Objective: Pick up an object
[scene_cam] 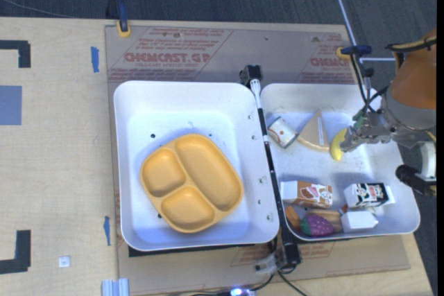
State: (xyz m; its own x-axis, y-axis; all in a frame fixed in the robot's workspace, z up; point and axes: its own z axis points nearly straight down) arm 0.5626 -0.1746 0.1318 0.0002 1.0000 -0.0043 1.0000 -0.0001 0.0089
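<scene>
Bench bearing two white bins [132, 149]; gripper [354, 137] hanging over right bin, touching banana [336, 147]; finger state impossible to tell.

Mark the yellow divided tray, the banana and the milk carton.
yellow divided tray [208, 173]: camera view, floor of its largest compartment.
banana [336, 148]: camera view, its yellow end by the tool, in the right bin.
milk carton [369, 195]: camera view, its printed side face, right bin's near corner.
</scene>
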